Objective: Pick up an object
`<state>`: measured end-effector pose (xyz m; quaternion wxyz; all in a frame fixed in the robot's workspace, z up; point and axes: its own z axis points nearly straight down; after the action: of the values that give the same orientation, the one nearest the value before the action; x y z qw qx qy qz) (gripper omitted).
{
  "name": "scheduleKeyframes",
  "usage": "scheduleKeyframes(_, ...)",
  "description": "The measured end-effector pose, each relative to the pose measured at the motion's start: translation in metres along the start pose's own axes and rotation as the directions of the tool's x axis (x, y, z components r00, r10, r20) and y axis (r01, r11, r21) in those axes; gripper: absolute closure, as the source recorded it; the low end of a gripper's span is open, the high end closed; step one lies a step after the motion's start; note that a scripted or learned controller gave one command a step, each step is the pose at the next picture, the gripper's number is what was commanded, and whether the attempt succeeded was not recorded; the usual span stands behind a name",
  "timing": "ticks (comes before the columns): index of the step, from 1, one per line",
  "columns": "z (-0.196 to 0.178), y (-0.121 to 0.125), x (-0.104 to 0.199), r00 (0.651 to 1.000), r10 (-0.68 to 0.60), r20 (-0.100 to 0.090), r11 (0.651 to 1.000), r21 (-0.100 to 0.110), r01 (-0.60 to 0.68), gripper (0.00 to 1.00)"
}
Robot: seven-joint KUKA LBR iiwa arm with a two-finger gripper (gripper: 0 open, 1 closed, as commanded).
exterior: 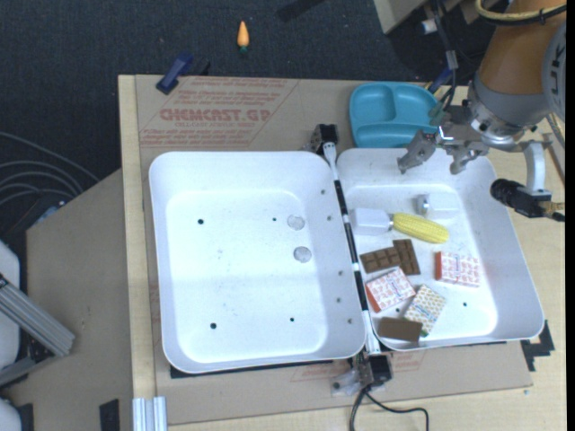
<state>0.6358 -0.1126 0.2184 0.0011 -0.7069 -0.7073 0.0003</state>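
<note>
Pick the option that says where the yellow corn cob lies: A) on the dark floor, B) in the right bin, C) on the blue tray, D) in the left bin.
B: the corn cob lies inside the right bin, above the chocolate bar and the small patterned packets, while the gripper hovers over that bin's far edge.

The arm point(526, 39) runs off the picture's top and right edges, so most of it is cut away. Its gripper point(440, 151) covers part of the right bin's point(503, 317) far rim. The teal tray point(388, 113) is partly hidden behind that rim. 2 small round things point(299, 239) in the left bin point(180, 178) are too faint to identify.
</note>
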Motion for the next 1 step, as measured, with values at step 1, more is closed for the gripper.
scheduleKeyframes(1,0.1186,-0.0603,-0.0218,1.0,0.001,0.001,1.0,0.0,-0.001,0.0)
